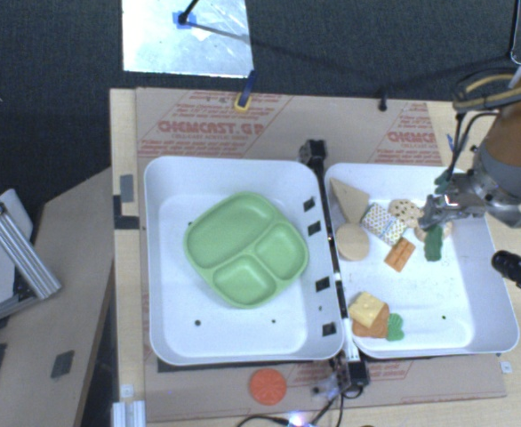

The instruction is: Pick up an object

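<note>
The gripper point(438, 213) hung over the right bin point(492, 323); the state of its jaws could not be told. A green piece point(433, 244) lay just below it, long axis upright.

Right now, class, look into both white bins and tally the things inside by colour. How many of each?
Green: 3, the plate, a stick, a small piece
Orange: 2
Tan: 2
Yellow: 1
Checked: 1
Speckled: 1
Total: 10
</note>
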You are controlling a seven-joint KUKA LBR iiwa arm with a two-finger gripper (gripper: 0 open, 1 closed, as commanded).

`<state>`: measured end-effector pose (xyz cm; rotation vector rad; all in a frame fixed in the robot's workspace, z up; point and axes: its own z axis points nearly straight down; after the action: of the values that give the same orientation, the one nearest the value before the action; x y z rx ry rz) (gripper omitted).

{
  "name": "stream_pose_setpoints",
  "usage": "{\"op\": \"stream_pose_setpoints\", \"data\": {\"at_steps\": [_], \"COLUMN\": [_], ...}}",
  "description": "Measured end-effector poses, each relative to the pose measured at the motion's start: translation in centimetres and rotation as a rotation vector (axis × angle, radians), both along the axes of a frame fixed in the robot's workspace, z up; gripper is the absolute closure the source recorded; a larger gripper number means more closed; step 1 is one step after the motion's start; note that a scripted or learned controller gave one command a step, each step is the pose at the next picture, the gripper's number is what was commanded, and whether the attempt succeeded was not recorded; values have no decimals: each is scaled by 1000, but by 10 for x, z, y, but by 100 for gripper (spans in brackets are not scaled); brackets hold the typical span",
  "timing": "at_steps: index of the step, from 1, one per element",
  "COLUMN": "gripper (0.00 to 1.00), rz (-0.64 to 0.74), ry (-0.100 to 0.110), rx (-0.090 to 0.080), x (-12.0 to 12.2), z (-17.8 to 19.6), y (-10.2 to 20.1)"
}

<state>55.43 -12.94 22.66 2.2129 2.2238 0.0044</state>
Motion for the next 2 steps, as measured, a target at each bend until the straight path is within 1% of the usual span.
{"op": "stream_pose_setpoints", "data": {"at_steps": [1,2], "gripper": [100,100], "rz": [5,5], "ry": [3,4], "rx": [3,2], "x": [6,-1], "z": [-8,-14], "y": [58,111]}}
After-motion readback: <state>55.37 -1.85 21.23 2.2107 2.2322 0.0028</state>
